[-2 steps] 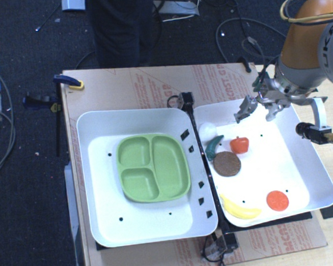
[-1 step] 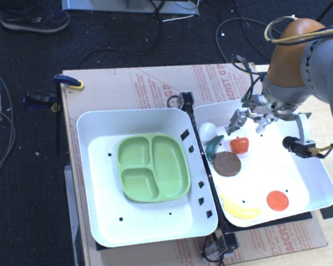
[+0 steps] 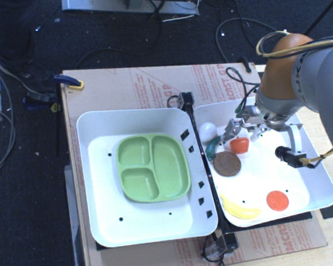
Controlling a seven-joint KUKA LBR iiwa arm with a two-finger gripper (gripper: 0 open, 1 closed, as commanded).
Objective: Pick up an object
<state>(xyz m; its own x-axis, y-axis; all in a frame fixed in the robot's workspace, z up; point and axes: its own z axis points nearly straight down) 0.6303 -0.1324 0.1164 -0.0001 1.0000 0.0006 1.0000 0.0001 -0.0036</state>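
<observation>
Here, target: the small red-orange rounded plastic piece (image 3: 240, 145) lies in the far-left part of the right white bin (image 3: 307, 176), just beside the gripper (image 3: 235, 128).
Direction from jaws: the piece sits just near-side of the fingertips, slightly right; a short move toward the near edge would bring them over it.
Long axis: roughly round, none clear.
Jaws: appear parted somewhat, with nothing seen between them; the view is too cluttered for certainty.
Neighbours: a flat brown round disc (image 3: 227, 164) just near-left of the piece; a teal rounded object (image 3: 212, 148) and a white ball (image 3: 207, 130) to its left.
Farther out: yellow plastic banana (image 3: 240, 208) and orange-red flat disc (image 3: 277, 200) by the near wall.
Left bin (image 3: 100, 163): green divided plate (image 3: 154, 167), well apart.
</observation>
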